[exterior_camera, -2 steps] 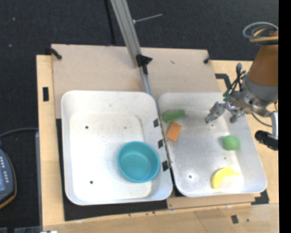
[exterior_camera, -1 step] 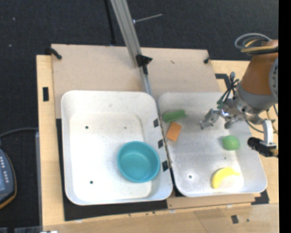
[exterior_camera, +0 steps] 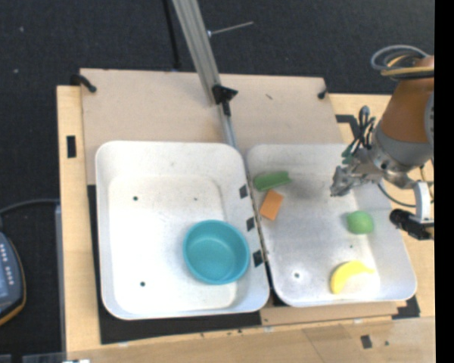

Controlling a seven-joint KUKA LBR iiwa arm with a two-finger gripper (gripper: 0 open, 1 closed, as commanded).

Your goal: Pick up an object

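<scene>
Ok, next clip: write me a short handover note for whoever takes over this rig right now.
Gripper: over the right bin, near its far right side, nothing visibly held.
Right bin: green ball, yellow banana-shaped piece, orange block, flat green piece.
Left bin: blue bowl.
Done: nothing picked yet.
Left: choose an object, probably the nearby green ball, grasp and lift it.
</scene>
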